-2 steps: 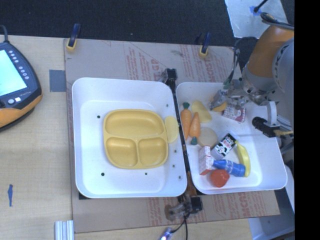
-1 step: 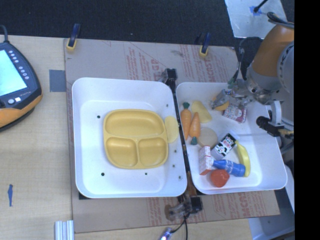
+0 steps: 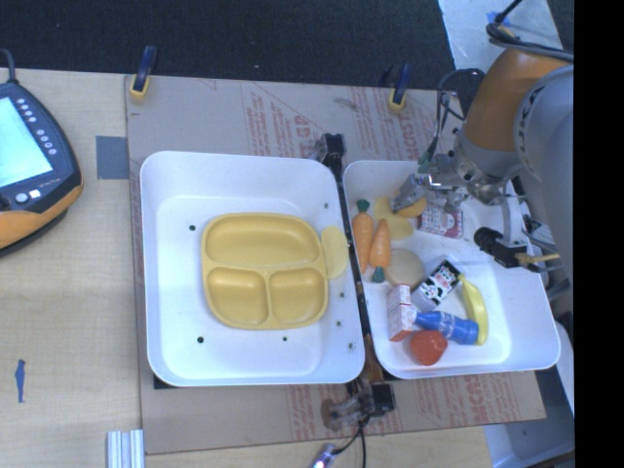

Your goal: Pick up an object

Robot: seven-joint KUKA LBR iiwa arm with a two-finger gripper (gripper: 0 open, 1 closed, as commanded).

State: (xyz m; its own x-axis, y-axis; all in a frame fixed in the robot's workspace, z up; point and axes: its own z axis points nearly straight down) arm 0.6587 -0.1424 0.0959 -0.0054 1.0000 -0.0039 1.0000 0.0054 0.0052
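Note:
The right bin (image 3: 531, 344) holds several small items. Two orange carrots (image 3: 371, 242) lie by its left wall, with a beige round piece (image 3: 405, 266) beside them. Further forward are a black-and-white carton (image 3: 437, 284), a yellow banana (image 3: 474, 306), a blue bottle (image 3: 450, 326), a red-and-white box (image 3: 399, 313) and a red tomato (image 3: 427, 348). My gripper (image 3: 437, 189) hangs low over the bin's far end. It is just above a yellow piece (image 3: 409, 204) and a pink-and-white packet (image 3: 441, 222). Nothing is visibly lifted.
The left bin (image 3: 156, 261) holds a yellow divided tray (image 3: 265, 266). A teach pendant (image 3: 24, 169) lies at the far left of the bench. Clamps (image 3: 142, 71) grip the board's back edge, and the grey arm (image 3: 526, 115) comes in over the right bin's far right corner.

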